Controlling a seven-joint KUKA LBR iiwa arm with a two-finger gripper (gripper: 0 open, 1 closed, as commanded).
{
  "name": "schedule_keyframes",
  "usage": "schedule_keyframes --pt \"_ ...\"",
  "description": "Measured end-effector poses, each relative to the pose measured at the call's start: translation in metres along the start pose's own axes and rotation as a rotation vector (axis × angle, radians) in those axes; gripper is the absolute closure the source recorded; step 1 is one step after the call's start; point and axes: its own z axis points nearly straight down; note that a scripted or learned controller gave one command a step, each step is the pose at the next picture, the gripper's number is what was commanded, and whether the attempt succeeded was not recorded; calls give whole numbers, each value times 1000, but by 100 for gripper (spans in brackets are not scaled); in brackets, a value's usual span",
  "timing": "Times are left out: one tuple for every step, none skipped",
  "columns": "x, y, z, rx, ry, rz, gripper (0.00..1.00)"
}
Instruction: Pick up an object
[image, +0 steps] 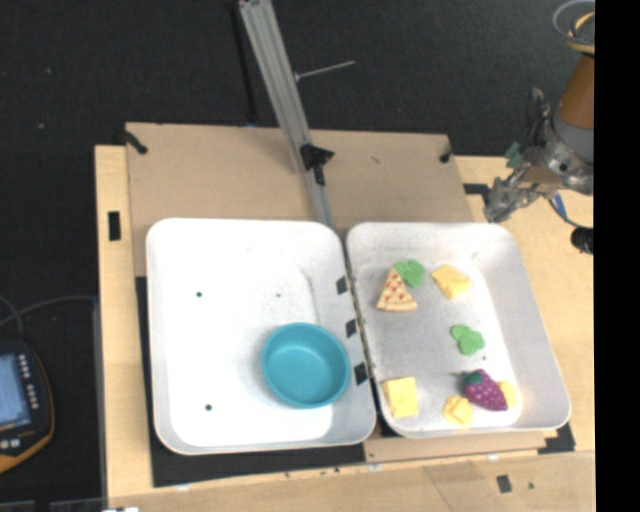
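Nearest the camera, along the bottom of the view, sits the front rim of the left bin, and in it the largest loose thing, a blue bowl, near that bin's right wall. Beside it, the right bin carries the small pieces that a pick would aim at.

Largest among them is a pizza slice with a green piece touching its upper edge; its tip points up-right, so its long axis runs at a slant across the bin. Then come a yellow block near the back, another yellow block at the front left corner, purple grapes at the front right with small yellow bits beside them, and a green leaf-shaped piece alone in the middle.

Above the bin's back right corner, outside its rim, hangs the gripper, and whether it is spread or pressed together cannot be told. Nothing is visible in it. Every piece lies down-left of it; the back yellow block is judged nearest, the front block farthest.
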Motion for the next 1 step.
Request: schedule_keyframes --pt "58 5 -4 2 0 5 100"
